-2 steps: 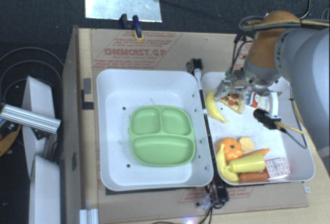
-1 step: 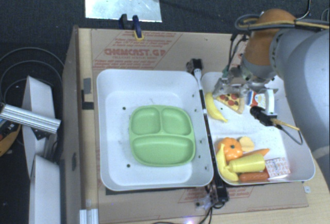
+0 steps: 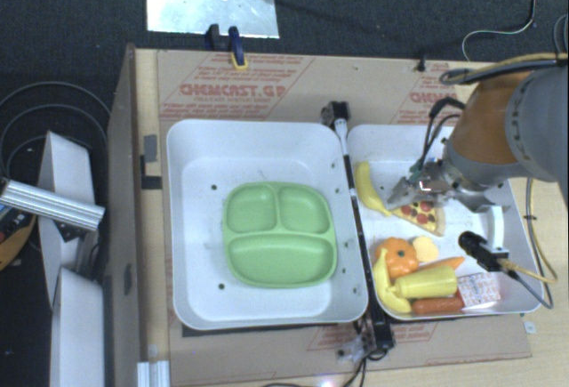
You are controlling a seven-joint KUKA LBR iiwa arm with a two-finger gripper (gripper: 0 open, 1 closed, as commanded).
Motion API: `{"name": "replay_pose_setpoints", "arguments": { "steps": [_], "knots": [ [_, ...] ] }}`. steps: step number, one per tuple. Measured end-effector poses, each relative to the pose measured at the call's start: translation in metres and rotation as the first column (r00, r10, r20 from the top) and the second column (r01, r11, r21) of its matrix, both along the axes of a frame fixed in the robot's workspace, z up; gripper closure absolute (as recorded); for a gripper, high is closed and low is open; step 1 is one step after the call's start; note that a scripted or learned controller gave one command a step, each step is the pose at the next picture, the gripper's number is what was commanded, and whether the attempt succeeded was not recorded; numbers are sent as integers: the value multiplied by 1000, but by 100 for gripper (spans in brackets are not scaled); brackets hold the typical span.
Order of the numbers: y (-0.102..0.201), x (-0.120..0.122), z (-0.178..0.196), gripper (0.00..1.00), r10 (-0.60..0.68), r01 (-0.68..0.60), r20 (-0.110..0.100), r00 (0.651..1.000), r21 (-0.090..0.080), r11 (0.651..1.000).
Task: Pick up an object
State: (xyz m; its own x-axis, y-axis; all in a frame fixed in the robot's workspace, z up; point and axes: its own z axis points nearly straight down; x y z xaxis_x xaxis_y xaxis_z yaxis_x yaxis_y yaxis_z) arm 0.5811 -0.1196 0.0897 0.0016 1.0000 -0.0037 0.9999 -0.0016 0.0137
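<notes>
My arm (image 3: 524, 123) is grey with an orange band. Both bins (image 3: 204, 154) are white. The divided plate (image 3: 280, 232) is pale green. I see a yellow banana (image 3: 367, 188), a red-dotted yellow pizza slice (image 3: 421, 214), an orange fruit (image 3: 400, 257) and a brown worktop (image 3: 293, 78) with red lettering.

The bench (image 3: 267, 78) bears two white bins (image 3: 191, 198) side by side.
</notes>
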Motion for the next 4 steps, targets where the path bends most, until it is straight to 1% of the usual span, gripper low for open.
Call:
{"name": "replay_pose_setpoints", "arguments": {
  "steps": [1, 2, 3, 4],
  "knots": [
    [-64, -53, 0, 0, -1, 1, 1, 1000, -1, 1000],
    [-85, -62, -1, 0, 6, -6, 1, 1000, 5, 1000],
    [-85, 52, 53, 0, 11, -11, 4, 1000, -2, 1000],
    [-87, 71, -4, 0, 7, -7, -7, 1000, -1, 1000]
  ]
}}
